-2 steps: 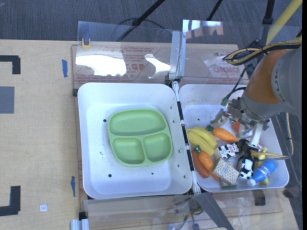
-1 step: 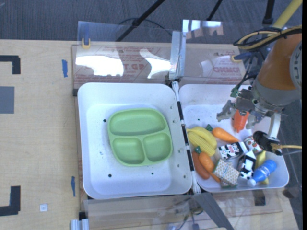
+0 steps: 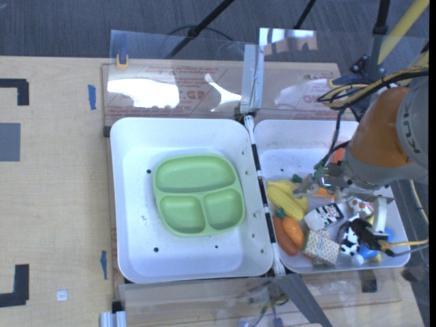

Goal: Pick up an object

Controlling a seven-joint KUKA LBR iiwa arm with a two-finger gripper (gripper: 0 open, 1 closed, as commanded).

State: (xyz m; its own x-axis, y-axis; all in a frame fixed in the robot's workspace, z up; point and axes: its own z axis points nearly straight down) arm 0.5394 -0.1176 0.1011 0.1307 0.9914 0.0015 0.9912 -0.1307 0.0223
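While my arm (image 3: 392,131) leans over the right bin (image 3: 286,152), my gripper (image 3: 332,180) hangs low above the heap of toys; how it stands I cannot tell. Just beside it lie a yellow corn cob (image 3: 285,195), an orange fruit (image 3: 292,233) and a black-and-white cow (image 3: 354,240); the left bin (image 3: 129,182) holds a green divided plate (image 3: 198,194).

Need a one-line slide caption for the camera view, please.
KUKA arm's gripper hovers over toys in the right bin; a green divided plate sits in the left bin.
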